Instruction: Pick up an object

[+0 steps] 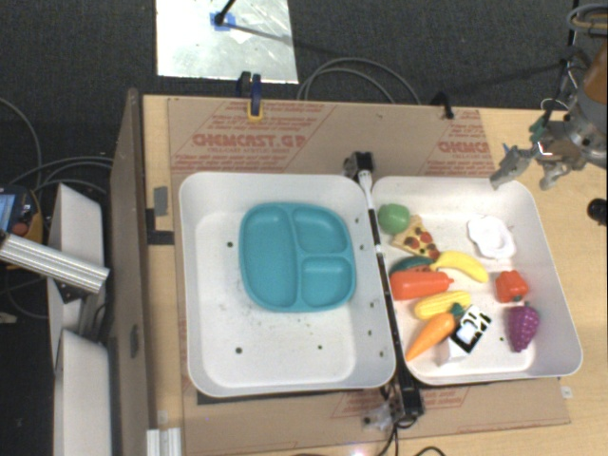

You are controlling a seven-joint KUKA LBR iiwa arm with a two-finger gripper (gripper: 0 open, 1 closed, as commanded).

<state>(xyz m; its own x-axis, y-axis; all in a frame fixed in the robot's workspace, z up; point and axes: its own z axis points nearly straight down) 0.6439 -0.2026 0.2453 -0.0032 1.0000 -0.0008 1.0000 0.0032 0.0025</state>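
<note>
The gripper [528, 166] is seen at the upper right, above the far right corner of the right bin [554, 255], w/ the grey arm [586, 112] behind it at the frame edge. Its fingers are spread wide; nothing is held betw. them.

The toy food is found in the right bin, approx. in a cluster: a green ball [392, 218] at the far left, a pizza slice [415, 239] just beside it, a banana [462, 265] near the middle, a white piece [490, 237] toward the far right. An orange-red pepper [421, 284] lies by the divider, w/ a yellow corn cob [443, 304] just below it and a carrot [430, 335] nearer the front. A black-and-white block [468, 331] sits beside the carrot. A red piece [511, 286] and purple grapes [522, 326] are placed along the right side.

In the left bin [214, 350] a blue divided plate [296, 256] is laid flat, approx. centred. Both bins rest on a cardboard sheet [313, 136] on the bench.
</note>
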